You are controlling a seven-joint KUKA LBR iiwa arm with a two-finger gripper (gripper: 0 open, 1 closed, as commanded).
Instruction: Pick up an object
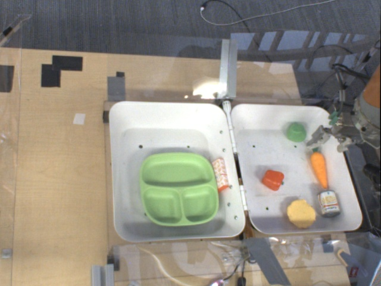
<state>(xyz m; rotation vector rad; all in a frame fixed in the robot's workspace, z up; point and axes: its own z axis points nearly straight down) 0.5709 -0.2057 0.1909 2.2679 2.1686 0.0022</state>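
The right bin (256,124) holds several small objects. A green round piece (296,131) lies at the back, a red piece (273,179) in the middle and an orange carrot (319,168) toward the right. A yellow lump (301,213) and a small can (328,202) sit at the front right. My gripper (330,139) reaches in from the right edge and hovers just behind the carrot's top end, to the right of the green piece. Its fingers are spread open with nothing between them.
The left bin (125,124) holds a green divided plate (178,188) with a small red-and-white packet (220,174) at its right side. A metal post (228,70) stands behind the seam between the bins. Cables lie on the floor at the back.
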